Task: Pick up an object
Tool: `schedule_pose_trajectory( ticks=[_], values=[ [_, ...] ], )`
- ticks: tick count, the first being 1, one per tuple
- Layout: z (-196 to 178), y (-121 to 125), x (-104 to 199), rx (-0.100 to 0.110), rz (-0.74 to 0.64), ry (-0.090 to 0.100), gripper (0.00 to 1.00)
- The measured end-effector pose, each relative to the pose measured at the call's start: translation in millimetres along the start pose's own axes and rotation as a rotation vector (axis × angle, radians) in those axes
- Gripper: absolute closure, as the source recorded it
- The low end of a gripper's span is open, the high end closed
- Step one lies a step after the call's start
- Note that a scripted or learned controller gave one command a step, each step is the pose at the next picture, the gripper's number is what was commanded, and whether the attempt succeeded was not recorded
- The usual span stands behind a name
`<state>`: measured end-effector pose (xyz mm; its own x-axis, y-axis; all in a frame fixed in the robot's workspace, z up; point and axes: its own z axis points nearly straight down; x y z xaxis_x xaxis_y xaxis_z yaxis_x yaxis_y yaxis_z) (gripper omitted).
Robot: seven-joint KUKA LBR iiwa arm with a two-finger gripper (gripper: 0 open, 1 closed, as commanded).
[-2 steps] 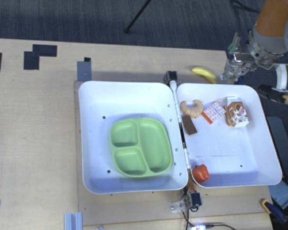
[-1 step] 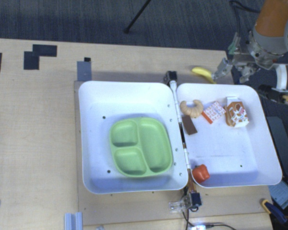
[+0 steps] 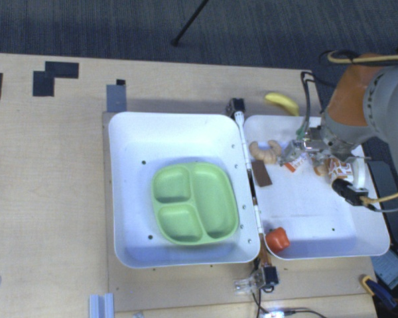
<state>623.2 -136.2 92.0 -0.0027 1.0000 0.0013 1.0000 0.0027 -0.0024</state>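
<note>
The two-finger gripper (image 3: 296, 151) hangs low over the upper part of the right shallow white bin (image 3: 312, 220); whether it is open or closed cannot be told from this angle. Just below its tip lies a small red-orange scrap (image 3: 290, 166), too close to say whether the two touch. A tan lumpy object (image 3: 265, 152) sits just to the camera's left of the gripper, with a dark brown flat rectangular piece (image 3: 260, 174) beneath it, near the wall between the bins. On the other side, an orange-and-white printed packet (image 3: 339, 170) rests under the wrist of the grey arm (image 3: 388, 111). A round orange object (image 3: 276, 240) sits well apart in the bin's near-left corner (all five candidates for the pick lie in this one bin). The left shallow white bin (image 3: 129, 151) holds a light green three-compartment plastic plate (image 3: 195, 203). A yellow banana (image 3: 282, 102) lies on the pale wooden bench (image 3: 46, 177), just beyond the right bin's far rim.
</note>
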Motion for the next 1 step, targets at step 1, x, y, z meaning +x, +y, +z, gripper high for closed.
schedule_pose_trajectory(
  ticks=[1],
  values=[
    [-13.2,2.6,0.6,-0.007,-0.003,-0.001,1.00]
  ],
)
